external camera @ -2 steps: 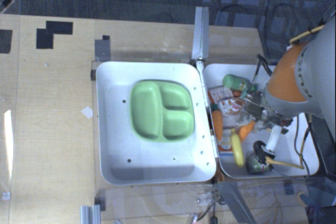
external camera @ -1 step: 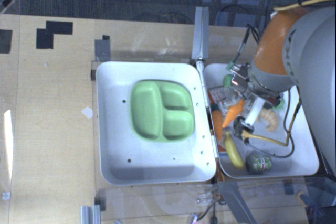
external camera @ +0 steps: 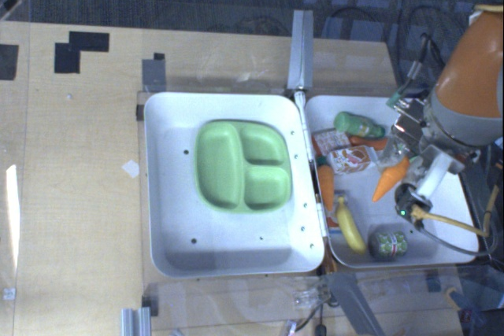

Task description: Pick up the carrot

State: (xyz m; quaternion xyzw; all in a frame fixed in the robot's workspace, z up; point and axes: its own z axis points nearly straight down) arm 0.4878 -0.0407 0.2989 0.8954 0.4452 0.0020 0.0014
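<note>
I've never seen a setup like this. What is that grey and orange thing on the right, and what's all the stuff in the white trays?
One camera above a bench looks down at a slant. The grey and orange shape is a robot arm reaching in from the right. Its gripper sits right by an orange carrot, which it is meant to pick up; whether it grips it is unclear. The left white bin holds a green divided plastic tray. The right white bin holds the carrot, a yellow banana, a green bottle, a second orange carrot-like piece, a small printed packet and a dark round can.

A wooden bench [external camera: 79, 169] bears two white bins [external camera: 165, 248] (side by side).
</note>
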